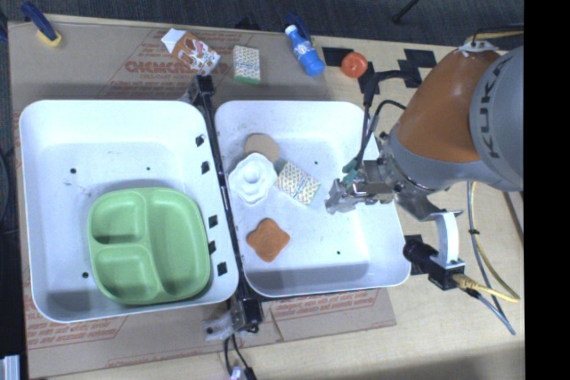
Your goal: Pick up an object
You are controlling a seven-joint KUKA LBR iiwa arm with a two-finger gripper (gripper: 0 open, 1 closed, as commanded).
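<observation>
Glossy orange-banded arm (pixel 463 120), ridged orange cookie (pixel 267 239)

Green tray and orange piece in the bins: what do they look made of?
Green tray: likely moulded plastic, with a smooth, faintly glossy look and rounded compartments. Orange piece: matte and rough-looking with an uneven edge, possibly foam or sponge; the view leaves it open.

The gripper (pixel 337 200) hangs over the right bin (pixel 356 267) — near a patterned packet (pixel 297 182), apart from it.
</observation>
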